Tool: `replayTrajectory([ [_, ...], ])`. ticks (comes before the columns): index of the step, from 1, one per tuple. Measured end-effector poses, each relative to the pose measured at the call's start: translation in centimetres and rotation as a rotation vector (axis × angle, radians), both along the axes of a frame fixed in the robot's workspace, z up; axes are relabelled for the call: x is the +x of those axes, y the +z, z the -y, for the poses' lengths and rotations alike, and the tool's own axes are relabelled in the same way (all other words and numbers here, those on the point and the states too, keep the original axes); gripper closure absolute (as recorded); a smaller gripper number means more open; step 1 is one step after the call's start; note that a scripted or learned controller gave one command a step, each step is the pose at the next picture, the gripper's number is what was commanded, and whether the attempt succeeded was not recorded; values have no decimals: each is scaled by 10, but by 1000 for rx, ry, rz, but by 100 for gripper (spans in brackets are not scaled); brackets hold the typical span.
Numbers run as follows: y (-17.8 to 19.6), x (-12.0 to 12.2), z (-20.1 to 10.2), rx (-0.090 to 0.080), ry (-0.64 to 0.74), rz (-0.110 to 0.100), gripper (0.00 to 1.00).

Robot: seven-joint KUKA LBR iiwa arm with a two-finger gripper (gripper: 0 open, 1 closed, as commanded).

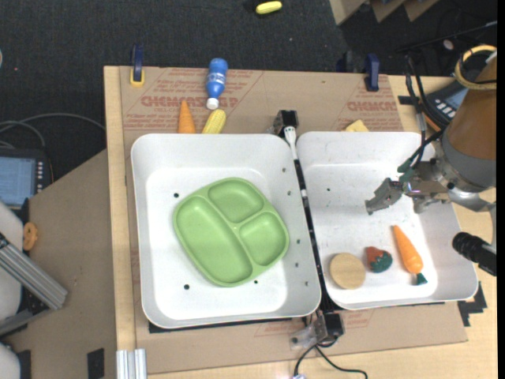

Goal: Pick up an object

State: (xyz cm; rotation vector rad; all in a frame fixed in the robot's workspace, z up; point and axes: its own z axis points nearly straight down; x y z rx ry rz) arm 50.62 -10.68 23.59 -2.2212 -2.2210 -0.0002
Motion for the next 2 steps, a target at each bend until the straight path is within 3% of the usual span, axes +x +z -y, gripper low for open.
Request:
replayTrajectory([
  [1,-148,-22,25,3,-4,-14,0],
  [2,-130,-18,24,-1,-2,2,100],
])
